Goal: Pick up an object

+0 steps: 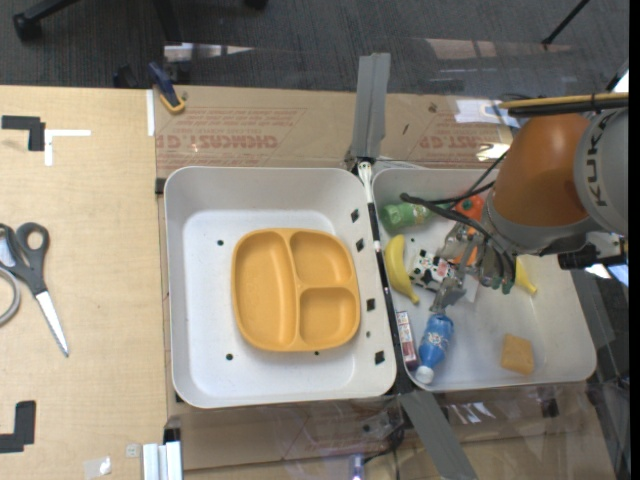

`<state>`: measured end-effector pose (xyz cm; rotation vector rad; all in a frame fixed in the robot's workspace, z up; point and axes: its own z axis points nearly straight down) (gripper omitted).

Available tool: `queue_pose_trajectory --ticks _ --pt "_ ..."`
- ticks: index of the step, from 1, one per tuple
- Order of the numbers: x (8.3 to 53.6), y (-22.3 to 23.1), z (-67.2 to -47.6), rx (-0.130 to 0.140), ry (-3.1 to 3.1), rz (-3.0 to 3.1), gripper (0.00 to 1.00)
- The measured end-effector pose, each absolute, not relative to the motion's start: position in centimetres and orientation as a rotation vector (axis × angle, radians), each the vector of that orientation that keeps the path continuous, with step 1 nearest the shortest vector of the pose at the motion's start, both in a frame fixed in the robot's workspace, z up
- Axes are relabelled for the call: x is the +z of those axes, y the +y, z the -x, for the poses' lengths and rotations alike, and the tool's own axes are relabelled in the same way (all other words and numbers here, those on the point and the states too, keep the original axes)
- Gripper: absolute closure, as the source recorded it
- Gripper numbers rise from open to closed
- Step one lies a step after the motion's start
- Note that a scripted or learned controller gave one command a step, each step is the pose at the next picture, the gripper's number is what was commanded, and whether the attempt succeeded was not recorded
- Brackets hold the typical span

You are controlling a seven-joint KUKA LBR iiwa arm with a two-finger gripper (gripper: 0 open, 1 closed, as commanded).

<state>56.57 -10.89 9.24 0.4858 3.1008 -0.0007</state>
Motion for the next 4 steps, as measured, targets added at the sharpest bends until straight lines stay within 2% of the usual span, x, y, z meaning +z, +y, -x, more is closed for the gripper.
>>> queue_pose_trajectory --ticks 1,2,3,4 --pt "9.1 -9.4 -56.1 0.000 3.025 -0.848 0.00" --pt "10.1 -9.4 -56.2 -0.001 3.024 -0.844 1.00" --pt "23.9 -18.0 -58.8 -0.001 3.078 -0.622 1.00" --pt "12.3 -15.2 -58.1 0.000 3.085 -0.570 1.00"
